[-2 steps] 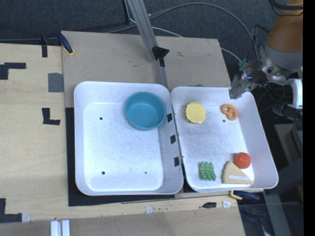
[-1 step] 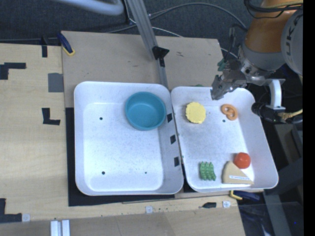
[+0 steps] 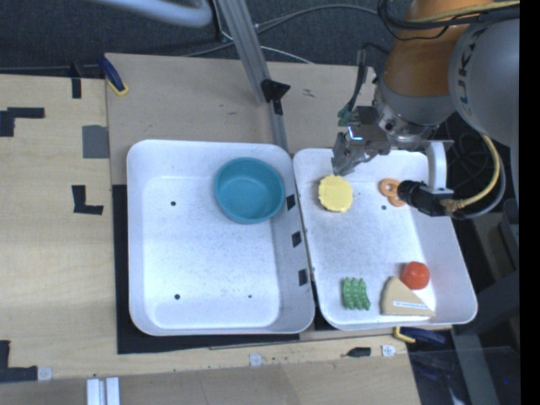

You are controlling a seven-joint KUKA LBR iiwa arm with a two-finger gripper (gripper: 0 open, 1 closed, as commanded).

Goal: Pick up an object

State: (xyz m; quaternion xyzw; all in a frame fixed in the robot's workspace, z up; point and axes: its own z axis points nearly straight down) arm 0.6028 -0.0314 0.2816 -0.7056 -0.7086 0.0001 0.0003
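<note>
Pale yellow and wedge-shaped, a piece of toy cheese [image 3: 405,298] sits nearest in the right bin [image 3: 447,251], a strip along its front edge too small to read; a red tomato [image 3: 414,273] touches it and a green bumpy piece [image 3: 355,294] lies just beside. Further in, a yellow round disc [image 3: 335,194] rests directly under the end effector [image 3: 348,160], and I judge it the likely target: light, stiff, fairly smooth plastic, best pinched across its edges. Whether the end effector is released or clenched I cannot tell. An orange ring [image 3: 389,188] lies near. The left bin [image 3: 152,251] holds a blue bowl [image 3: 249,190]. Partial letters "UK" show on the arm [image 3: 498,66].
</note>
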